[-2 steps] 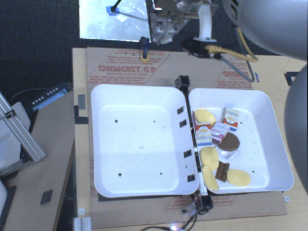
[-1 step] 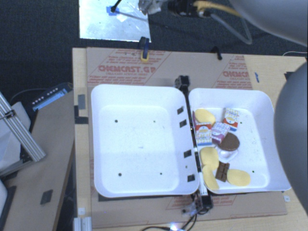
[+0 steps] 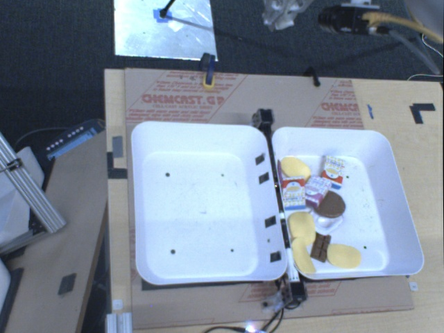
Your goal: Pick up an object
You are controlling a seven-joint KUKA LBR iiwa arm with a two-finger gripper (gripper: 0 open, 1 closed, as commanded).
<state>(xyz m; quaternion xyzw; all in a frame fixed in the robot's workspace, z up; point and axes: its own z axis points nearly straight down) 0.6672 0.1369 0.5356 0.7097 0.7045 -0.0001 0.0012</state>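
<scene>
1. In the camera view the gripper (image 3: pixel 284 9) hangs at the top edge of the scene, above the dark floor beyond the bench; it looks pale and blurred, and I cannot tell how it is set.
2. Well below the gripper, toward the near side, sits the right bin (image 3: pixel 392 186), which holds all the loose items, bunched against its left wall.
3. Almost straight below the gripper, at the top of that bunch, lies a yellow oval piece (image 3: pixel 296 166). Just to its right stands a small carton with a red and white face (image 3: pixel 334 170).
4. Under these lie two more small cartons: one red and white (image 3: pixel 293 191), and beside it one with a purple side (image 3: pixel 317 190).
5. A brown round disc (image 3: pixel 332 204) touches the purple carton on its lower right.
6. Farther from the gripper, a dark brown chocolate-like bar (image 3: pixel 320 247) lies across yellow flat pieces (image 3: pixel 303 238), with another yellow oval (image 3: pixel 344 256) just to the bar's right.
7. Down and to the left of the gripper lies the left bin (image 3: pixel 149 144), white, with small dark dots on its floor.
</scene>
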